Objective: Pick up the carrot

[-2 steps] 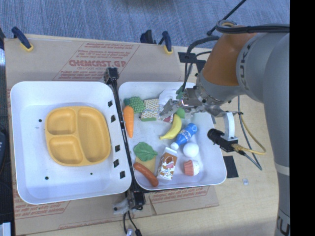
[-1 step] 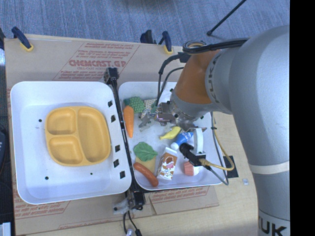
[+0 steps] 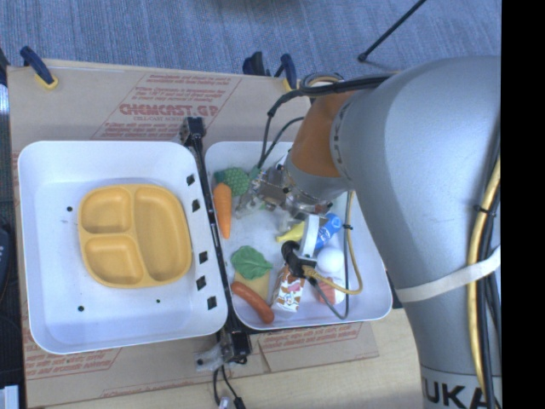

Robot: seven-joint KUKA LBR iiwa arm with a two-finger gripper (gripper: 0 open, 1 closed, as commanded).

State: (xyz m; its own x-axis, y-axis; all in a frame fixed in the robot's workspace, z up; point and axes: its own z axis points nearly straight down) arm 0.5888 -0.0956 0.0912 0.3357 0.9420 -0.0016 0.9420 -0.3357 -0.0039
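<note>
Carrot retrieval is under way at a cardboard-covered bench, where the grey arm with its orange band reaches in over the right bin. The left bin carries a yellow divided plate near its middle. The right bin is crowded: a green leafy piece sits at its centre, a sausage lies by its near edge, a small carton stands beside that, and broccoli occupies its far left corner. The carrot lies lengthwise along the right bin's left wall, thick end just beside the broccoli, tip pointing toward the near edge. The gripper hangs close to the carrot's right; whether its pincer is spread or pressed together cannot be told from here. The carrot looks like a light, rigid, smooth plastic toy, likely slippery; a grasp across its thicker upper half seems safest.
</note>
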